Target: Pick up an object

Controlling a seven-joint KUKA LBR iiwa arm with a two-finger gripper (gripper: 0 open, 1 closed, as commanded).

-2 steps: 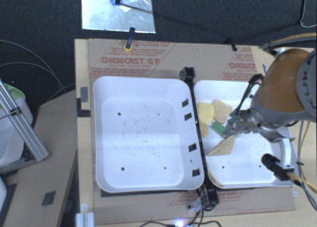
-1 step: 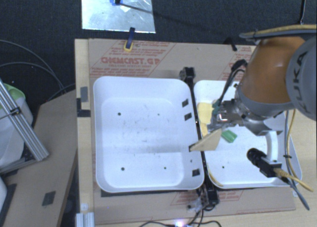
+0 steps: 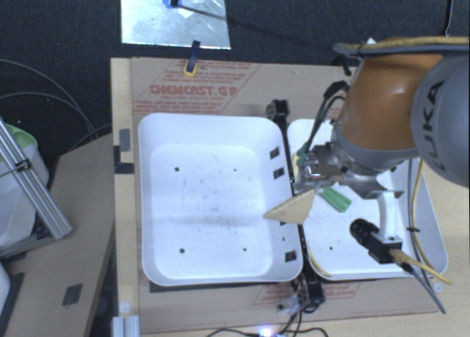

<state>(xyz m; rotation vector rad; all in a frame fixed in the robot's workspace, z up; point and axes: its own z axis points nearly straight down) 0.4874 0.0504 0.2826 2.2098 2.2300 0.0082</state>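
Looming closest, the arm point(image 3: 382, 100) hides much of the right bin point(image 3: 338, 256); I cannot tell if the gripper point(image 3: 314, 169) is spread. Below it lie a green piece point(image 3: 336, 198) and a tan wedge point(image 3: 294, 209) straddling the bins' divide.

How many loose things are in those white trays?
2: a green piece in the right bin, and a tan wedge over the edge between both bins. The arm may hide more.

the pale bench point(image 3: 122, 119) carries a brown cardboard sheet point(image 3: 220, 78) printed with red lettering, with a small blue and yellow clamp point(image 3: 192, 59) at the sheet's far edge. on the sheet, two shallow white bins sit side by side, the left bin point(image 3: 150, 203) just beside the right bin point(image 3: 334, 258).
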